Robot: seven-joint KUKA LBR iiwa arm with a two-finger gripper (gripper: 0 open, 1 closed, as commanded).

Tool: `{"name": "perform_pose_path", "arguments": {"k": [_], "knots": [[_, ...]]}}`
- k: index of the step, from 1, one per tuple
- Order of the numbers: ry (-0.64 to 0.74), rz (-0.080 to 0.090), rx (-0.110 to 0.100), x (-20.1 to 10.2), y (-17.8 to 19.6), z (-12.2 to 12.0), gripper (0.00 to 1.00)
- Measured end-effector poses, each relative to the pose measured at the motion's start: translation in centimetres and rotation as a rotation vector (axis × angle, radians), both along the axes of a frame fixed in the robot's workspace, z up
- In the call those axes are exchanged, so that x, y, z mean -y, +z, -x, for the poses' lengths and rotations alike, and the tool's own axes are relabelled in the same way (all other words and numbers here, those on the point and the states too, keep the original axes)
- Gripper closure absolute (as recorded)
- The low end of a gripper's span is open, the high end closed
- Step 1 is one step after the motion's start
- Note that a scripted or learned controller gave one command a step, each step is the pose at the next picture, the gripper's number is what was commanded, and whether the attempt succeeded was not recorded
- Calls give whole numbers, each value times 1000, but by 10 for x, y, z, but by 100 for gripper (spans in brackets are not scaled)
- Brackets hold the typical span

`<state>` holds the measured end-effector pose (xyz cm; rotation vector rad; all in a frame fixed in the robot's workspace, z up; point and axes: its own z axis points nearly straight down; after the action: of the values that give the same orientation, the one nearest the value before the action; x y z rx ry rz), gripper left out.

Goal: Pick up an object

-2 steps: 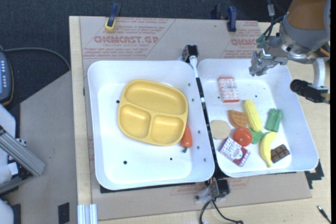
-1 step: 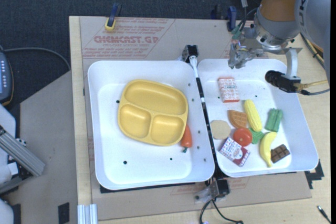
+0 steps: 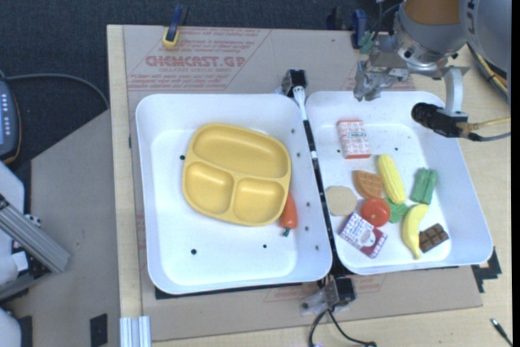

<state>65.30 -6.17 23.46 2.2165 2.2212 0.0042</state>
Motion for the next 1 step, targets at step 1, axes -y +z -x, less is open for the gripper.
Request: {"name": "perform_pose_path", "arguments": {"k": [1], "knots": [[-3, 1, -1, 9, -10, -12, 100]]}}
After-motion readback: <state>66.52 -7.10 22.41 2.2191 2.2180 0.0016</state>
